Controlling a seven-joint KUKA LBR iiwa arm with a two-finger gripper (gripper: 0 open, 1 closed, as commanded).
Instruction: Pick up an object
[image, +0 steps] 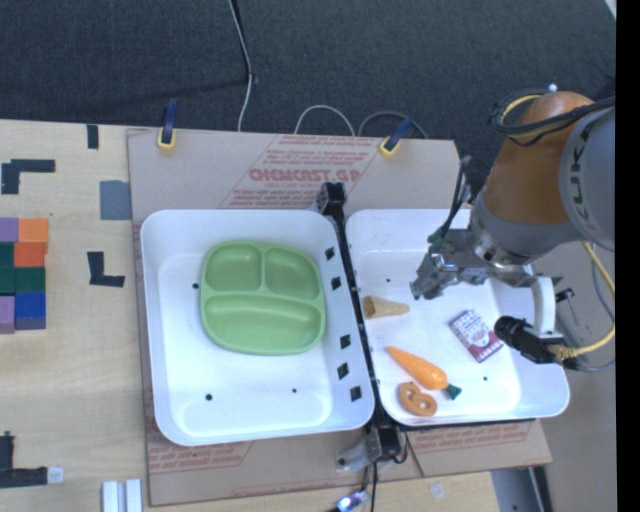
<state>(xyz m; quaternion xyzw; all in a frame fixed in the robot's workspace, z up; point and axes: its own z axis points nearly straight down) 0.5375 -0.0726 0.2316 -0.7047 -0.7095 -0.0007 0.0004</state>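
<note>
**Arm hanging over the right bin, nothing between its fingers**

A small orange ring-shaped piece is lying at the near edge of the right bin, closest to the camera. Just beyond it an orange toy carrot with a green tip is resting on a slant, almost touching the ring. Toward the arm's side, a small purple and white packet is sitting tilted on the bin floor, well apart from the carrot. Further in, a tan cone-shaped piece is lying beside the black divider that is running between the two bins.

The gripper is hovering above the middle of the right bin, just past the cone and apart from it. Its dark fingers are pointing down and toward the divider, and no object is showing between them; whether they are spread or closed cannot be told from this angle. The grey arm with its orange band is reaching in from the right.

In the left bin a green compartment tray is lying flat. Both bins are resting on a cardboard sheet laid over the wooden bench, where coloured blocks are stacked at the far left.
</note>
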